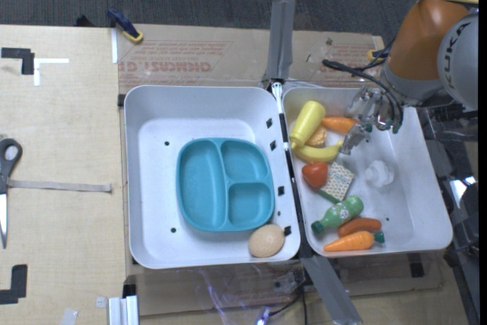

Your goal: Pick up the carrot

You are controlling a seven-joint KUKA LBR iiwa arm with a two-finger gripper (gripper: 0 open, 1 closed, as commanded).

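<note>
An orange carrot with a green end (351,242) lies at the front edge of the right bin (426,186). A second orange carrot-like piece (337,123) lies near the back of that bin, next to a yellow bottle (306,122). My gripper (359,131) hangs over the back of the right bin, just right of that second orange piece and close to it. Whether it touches the piece is hidden by the wrist. The front carrot lies well apart from the gripper.
The right bin also holds a banana (318,153), a red tomato (314,174), a speckled cracker (338,181), a green bottle (337,213), a reddish sausage (360,225) and a clear object (378,175). The left bin (144,164) has a blue divided plate (225,184) and an egg (265,241).
</note>
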